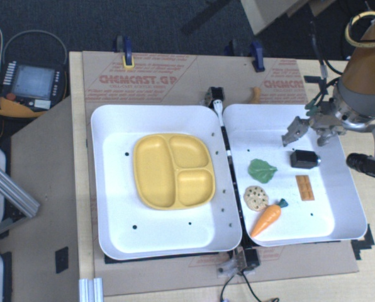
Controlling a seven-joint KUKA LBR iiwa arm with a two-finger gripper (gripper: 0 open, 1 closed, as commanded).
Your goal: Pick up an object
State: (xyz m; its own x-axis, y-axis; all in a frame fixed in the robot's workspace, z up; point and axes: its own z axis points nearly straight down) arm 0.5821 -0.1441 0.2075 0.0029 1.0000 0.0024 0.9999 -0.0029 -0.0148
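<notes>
Here, black block (304, 159) just below gripper (310, 133), apart

Bright light is coming from above and making the two white bins (112, 187) glow a bit. Small soft shadows are sitting under the toy food. The corners are looking dark. Everything is looking slightly fuzzy.

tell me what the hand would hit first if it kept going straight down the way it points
Probably the bare white floor of the right bin, close beside the black block. The hand hangs above the bin's upper part; from this slanted view the depth is unclear, so it might clip the block.
</notes>
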